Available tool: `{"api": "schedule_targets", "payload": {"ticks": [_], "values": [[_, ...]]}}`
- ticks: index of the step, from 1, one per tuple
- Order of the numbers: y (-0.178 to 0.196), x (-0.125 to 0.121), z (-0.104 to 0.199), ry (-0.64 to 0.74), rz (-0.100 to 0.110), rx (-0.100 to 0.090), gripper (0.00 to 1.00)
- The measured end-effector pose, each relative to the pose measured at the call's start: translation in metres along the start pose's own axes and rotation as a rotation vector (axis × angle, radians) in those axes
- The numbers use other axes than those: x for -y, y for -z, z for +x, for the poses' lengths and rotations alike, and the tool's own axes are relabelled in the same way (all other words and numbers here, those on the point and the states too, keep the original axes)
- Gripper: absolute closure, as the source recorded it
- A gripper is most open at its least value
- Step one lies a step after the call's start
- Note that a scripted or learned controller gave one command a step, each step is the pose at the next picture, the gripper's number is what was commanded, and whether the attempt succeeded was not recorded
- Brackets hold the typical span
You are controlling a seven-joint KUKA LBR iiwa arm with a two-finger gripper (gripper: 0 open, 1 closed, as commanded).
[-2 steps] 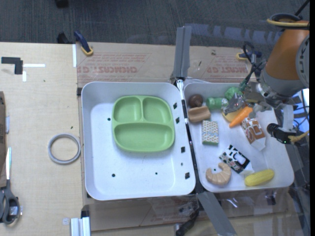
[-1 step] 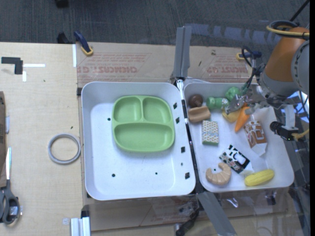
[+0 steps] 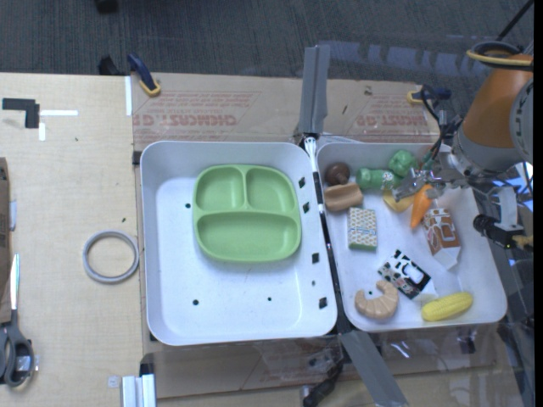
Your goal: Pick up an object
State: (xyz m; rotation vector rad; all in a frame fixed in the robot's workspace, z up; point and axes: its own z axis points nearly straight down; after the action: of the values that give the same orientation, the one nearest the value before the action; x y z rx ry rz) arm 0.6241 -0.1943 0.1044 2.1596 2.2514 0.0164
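My gripper (image 3: 422, 181) hangs low over the back of the right bin (image 3: 484, 265), at the end of the grey arm with its orange band (image 3: 496, 108). Just beneath and beside it lie an orange carrot (image 3: 420, 207), a yellow piece (image 3: 396, 200) and a green broccoli (image 3: 401, 161). A green pod (image 3: 373, 176), a brown ball (image 3: 338, 173) and a hot dog bun (image 3: 343, 196) sit to its left. Nearer the front are a patterned carton (image 3: 362, 228), a brown and white packet (image 3: 441, 231), a black and white item (image 3: 404, 274), a croissant (image 3: 377, 302) and a yellow corn cob (image 3: 447, 306).
The left bin (image 3: 170, 295) holds a green divided plate (image 3: 248, 213). On the bench to the left lie a tape ring (image 3: 111, 255) and scissors (image 3: 13, 350). A grey divider (image 3: 312, 100) rises behind the two bins.
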Motion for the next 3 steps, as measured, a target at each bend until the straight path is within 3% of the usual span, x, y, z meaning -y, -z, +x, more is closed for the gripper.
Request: {"api": "schedule_targets", "payload": {"ticks": [1, 2, 3], "values": [[-0.007, 0.028, 0.003, -0.051, 0.015, -0.011, 0.00], [0.001, 0.029, 0.001, -0.054, 0.018, -0.008, 1.00], [0.023, 0.057, 0.008, 0.256, 0.022, -0.011, 1.00]]}}
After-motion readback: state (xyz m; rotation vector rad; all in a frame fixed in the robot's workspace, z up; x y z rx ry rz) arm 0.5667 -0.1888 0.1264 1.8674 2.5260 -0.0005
